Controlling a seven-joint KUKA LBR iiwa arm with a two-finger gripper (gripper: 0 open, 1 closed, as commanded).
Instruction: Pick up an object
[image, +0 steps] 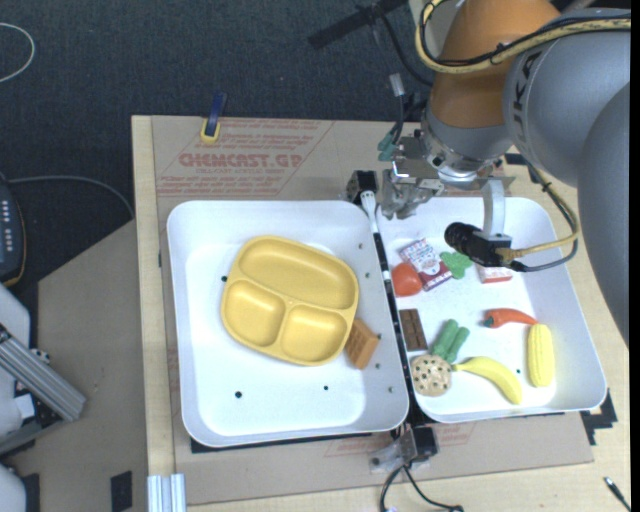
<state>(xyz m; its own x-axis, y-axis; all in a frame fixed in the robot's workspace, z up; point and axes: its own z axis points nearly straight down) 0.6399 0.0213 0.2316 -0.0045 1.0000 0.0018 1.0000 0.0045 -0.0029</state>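
A worktop carries two white bins. The left bin holds a yellow divided plate and a brown block. The right bin holds a banana, corn, a red pepper, a cookie, a tomato and a small packet. The end effector hangs over the right bin's back-left corner; its opening cannot be judged. Red lettering reads "CHEMCAST".

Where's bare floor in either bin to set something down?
Left bin: open floor in front of and left of the yellow divided plate, beside the brown block. Right bin: crowded; banana, corn, cookie and chili fill it.
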